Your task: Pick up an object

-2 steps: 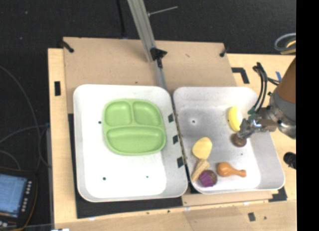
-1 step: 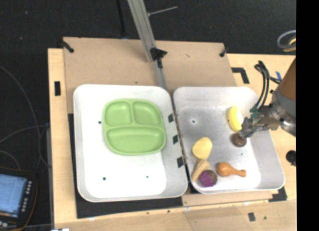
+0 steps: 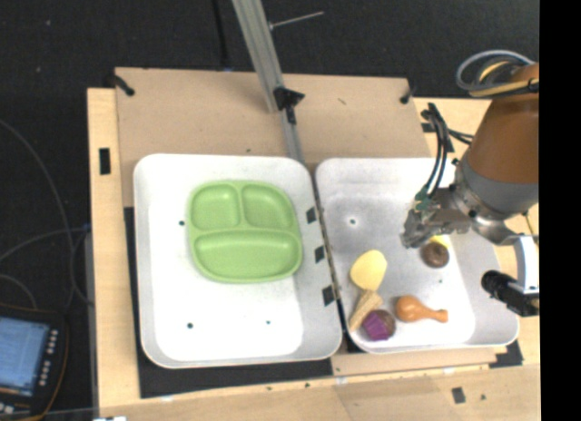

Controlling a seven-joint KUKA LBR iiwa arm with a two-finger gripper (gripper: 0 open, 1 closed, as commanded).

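purple item [image 3: 378, 325] lies at the near edge of the right bin [image 3: 381, 188], beside an orange gourd [image 3: 418, 309] and a yellow piece [image 3: 368, 269]. gripper [image 3: 423, 229] hovers just beside a brown-yellow object [image 3: 437, 253]; closure state cannot be determined. step: approach. next: centre over target, descend.

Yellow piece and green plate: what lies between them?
In the camera view, bare white floor and the two bins' adjoining rims separate the yellow piece from the green plate.
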